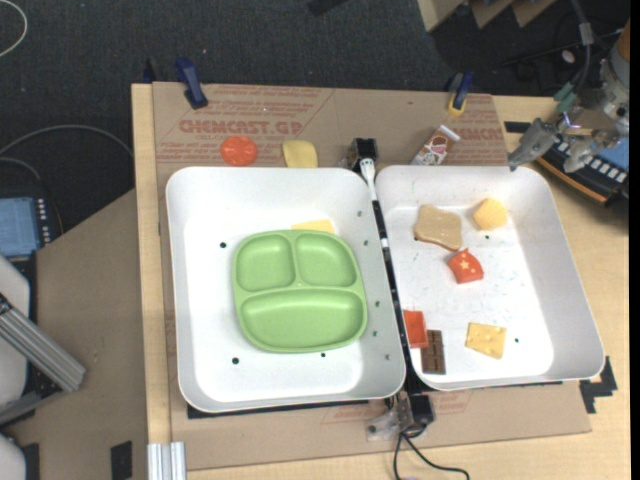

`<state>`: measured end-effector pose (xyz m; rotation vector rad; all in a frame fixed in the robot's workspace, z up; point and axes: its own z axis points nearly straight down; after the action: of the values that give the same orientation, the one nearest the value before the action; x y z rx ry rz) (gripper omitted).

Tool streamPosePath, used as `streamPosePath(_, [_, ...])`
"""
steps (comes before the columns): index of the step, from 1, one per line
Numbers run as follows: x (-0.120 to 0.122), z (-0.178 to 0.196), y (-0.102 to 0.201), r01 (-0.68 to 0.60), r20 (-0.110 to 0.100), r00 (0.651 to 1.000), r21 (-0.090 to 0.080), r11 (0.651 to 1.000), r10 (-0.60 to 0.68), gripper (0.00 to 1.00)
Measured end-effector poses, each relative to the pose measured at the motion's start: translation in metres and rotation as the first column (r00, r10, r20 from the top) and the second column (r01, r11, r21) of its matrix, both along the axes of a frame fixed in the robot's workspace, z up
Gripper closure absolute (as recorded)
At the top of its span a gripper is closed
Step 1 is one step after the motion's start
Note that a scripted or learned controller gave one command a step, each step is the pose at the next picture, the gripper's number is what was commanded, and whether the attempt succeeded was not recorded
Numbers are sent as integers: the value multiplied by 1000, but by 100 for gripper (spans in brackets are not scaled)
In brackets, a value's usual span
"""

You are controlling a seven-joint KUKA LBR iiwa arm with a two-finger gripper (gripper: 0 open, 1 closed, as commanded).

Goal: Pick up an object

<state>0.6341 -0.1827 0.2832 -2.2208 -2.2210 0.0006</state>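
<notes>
While the pincer (522,152) hovers, toast (439,227) lies in the right bin (570,298).

The arm's pincer (528,148) hangs at the view's upper right, slanting down and leftward.

A single fixed camera is mounted above the bench (120,268) and looks down at a slant. Both white bins fall within its field: the left bin (200,358) near frame centre, the right bin (560,298) toward the right side. The view is moderately distant, also taking in dark floor (150,18) beyond the bench's far edge.
</notes>
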Motion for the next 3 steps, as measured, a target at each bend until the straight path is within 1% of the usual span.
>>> streamPosePath(1, [-91,-84,9,3,-13,1000,4,1000,-3,0])
streamPosePath(2, [-67,-205,40,-3,-3,1000,2,1000,3,0])
streamPosePath(3, [-66,-188,38,1,5,1000,-2,1000,-1,100])
